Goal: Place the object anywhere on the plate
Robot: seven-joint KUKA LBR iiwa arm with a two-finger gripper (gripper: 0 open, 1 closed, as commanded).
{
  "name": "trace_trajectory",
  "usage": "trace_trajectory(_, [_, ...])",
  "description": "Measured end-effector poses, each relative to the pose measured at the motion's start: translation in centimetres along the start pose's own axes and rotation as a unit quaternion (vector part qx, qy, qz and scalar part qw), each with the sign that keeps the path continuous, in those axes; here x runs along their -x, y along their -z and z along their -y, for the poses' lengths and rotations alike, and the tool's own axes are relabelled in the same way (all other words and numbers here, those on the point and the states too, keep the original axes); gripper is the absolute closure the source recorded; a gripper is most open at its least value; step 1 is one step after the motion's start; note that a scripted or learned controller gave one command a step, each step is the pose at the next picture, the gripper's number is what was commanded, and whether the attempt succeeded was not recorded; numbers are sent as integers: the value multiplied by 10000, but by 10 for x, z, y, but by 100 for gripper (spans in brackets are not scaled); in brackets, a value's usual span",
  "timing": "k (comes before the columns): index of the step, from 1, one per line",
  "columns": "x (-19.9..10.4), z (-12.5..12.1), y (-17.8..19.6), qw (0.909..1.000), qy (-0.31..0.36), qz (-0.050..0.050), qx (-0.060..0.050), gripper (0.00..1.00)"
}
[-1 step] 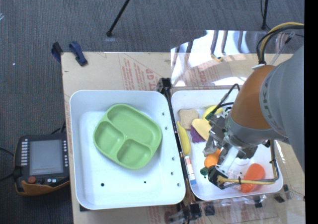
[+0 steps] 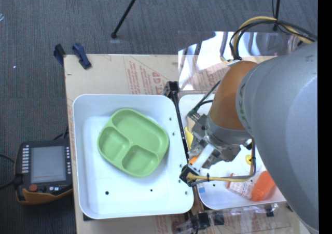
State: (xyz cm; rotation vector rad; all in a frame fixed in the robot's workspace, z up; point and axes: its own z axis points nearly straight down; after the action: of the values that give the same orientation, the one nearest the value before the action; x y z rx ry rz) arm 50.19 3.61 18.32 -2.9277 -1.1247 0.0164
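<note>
A light green plate (image 2: 133,141) with three compartments lies tilted in the left white bin (image 2: 91,196). My gripper (image 2: 201,154) hangs low over the left part of the right bin (image 2: 207,202), close to the wall between the two bins, and the grey arm covers most of it. An orange object (image 2: 262,186) lies at the front right of the right bin, beside a white and red packet (image 2: 238,187). A small yellow thing (image 2: 188,134) shows by the dividing wall, just behind the gripper.
The arm's wide grey body (image 2: 280,119) hides most of the right bin. A teach pendant (image 2: 45,169) sits on the floor left of the bench. Blue and black clamps (image 2: 78,55) grip the bench's far left corner.
</note>
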Motion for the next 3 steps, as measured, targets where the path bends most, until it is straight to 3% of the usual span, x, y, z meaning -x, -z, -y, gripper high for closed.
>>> trace_trajectory(1, [-35, 42, 0, 9987, -518, 8, 6, 100])
trace_trajectory(2, [-77, 94, 35, 9975, -706, -5, 18, 100])
trace_trajectory(3, [-106, 87, 56, 9932, -1162, -9, 19, 100])
